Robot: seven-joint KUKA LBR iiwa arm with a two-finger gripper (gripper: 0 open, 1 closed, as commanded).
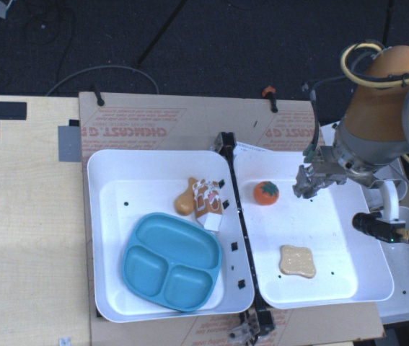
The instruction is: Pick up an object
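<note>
Claw (306, 186) over right bin (377, 283), state unclear.
Risk: round tomato (265, 192) nearby may roll off w/ off-centre grab.

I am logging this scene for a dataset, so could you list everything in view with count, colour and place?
Bins: two, white, side by side on the bench.
Divided plate: one, blue, three compartments, lower part of the left bin.
Small toy items: a tan, brown and white cluster, left bin above the plate; exact count unclear.
Round toy: one, orange-red with a green top, upper left of the right bin.
Toast-shaped piece: one, beige, lower middle of the right bin.
Cardboard sheet: one, brown, under the bins.
Arm: one, orange band, reaching in from the right.
Gripper: one, dark grey, above the right bin beside the round toy.
</note>
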